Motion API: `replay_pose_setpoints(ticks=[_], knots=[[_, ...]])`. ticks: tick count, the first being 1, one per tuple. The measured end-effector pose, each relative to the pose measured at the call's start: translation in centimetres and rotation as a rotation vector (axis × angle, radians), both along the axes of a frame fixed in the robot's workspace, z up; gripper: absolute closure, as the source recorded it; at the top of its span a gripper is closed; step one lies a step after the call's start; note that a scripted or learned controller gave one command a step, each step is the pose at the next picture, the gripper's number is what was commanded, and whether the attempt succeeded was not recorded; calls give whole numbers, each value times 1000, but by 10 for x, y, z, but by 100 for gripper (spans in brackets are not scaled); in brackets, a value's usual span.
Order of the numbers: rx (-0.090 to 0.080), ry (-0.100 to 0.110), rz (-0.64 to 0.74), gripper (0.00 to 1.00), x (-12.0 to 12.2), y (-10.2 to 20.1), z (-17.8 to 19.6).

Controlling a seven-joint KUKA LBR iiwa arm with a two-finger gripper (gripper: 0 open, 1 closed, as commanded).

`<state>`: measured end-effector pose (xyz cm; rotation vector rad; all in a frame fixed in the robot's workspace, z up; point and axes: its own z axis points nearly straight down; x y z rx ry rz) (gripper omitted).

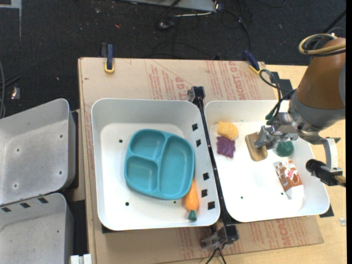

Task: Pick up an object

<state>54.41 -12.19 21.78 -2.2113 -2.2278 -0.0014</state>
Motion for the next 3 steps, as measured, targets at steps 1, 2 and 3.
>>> replay_pose_setpoints(ticks=[1, 2, 3], knots=[[0, -1, 1, 100, -4, 55, 12], [-1, -2, 1, 100, -12, 111, 22], [0, 1, 1, 100, -22, 169, 11]])
